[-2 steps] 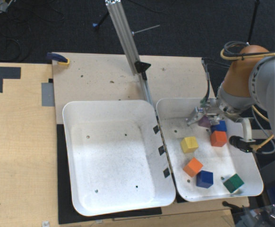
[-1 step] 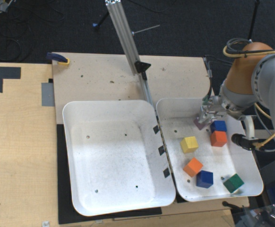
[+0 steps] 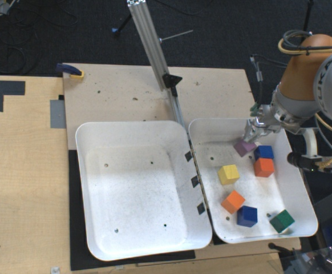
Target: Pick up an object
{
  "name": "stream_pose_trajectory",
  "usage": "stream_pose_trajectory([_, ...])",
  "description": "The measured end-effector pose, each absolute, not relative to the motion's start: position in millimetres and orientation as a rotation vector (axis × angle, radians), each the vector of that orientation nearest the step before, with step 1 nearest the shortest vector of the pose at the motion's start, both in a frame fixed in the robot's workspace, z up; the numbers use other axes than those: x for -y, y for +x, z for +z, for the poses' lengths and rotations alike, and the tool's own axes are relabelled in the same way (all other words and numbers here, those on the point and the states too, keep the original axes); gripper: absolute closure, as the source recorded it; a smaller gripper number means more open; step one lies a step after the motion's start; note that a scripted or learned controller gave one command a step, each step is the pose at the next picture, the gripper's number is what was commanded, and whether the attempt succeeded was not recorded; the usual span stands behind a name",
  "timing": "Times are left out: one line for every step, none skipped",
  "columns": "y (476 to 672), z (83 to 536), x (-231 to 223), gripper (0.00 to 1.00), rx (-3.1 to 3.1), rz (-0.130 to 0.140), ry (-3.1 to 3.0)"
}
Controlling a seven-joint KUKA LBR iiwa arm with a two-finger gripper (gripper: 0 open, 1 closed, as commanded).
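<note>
Several small blocks lie in the right bin [image 3: 303, 210]. A purple block [image 3: 245, 148] sits tilted near the bin's far middle. My gripper [image 3: 252, 135] hangs directly over it, with its tip at the block's upper edge. Just right of the purple block are a blue block [image 3: 264, 152] and a red-orange block [image 3: 263, 167]. A yellow block [image 3: 229, 174] lies toward the bin's middle. An orange block [image 3: 233, 201], a dark blue block [image 3: 247, 216] and a green block [image 3: 282, 221] lie near the front.
The left bin [image 3: 97, 147] stands beside the right one, with black clips [image 3: 195, 181] along the shared rim. A slanted metal rail [image 3: 152, 39] rises behind the bins. The arm's orange band [image 3: 302, 76] is at the right.
</note>
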State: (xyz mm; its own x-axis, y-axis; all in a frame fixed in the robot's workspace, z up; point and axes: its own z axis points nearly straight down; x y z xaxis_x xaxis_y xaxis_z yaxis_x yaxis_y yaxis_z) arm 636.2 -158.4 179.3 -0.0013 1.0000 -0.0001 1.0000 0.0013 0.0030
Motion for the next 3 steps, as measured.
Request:
stream_pose_trajectory([637.0,233,160,1.00,-2.220,0.004,2.218])
stream_pose_trajectory([623.9,225,116,1.00,-2.227,-0.002,2.222])
stream_pose_trajectory([609.3,234,71,1.00,-2.229,-0.001,2.220])
